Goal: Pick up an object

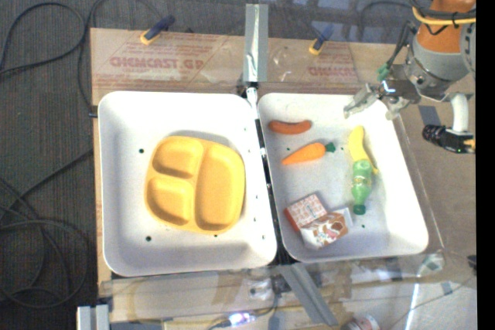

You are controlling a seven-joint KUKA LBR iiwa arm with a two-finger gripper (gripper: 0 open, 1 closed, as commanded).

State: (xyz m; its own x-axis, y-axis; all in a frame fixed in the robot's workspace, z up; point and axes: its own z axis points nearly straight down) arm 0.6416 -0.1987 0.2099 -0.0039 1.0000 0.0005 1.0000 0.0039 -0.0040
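Half-blurred gripper (377, 99) (over bin rim (332, 95))

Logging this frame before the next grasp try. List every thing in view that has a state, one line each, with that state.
gripper: open, over the right bin's far right corner, holding nothing.
yellow tray: upright in the left bin.
sausage: lying flat.
carrot: lying flat.
banana: lying flat, touching the bottle.
green bottle: on its side.
snack packets: lying flat, overlapping.
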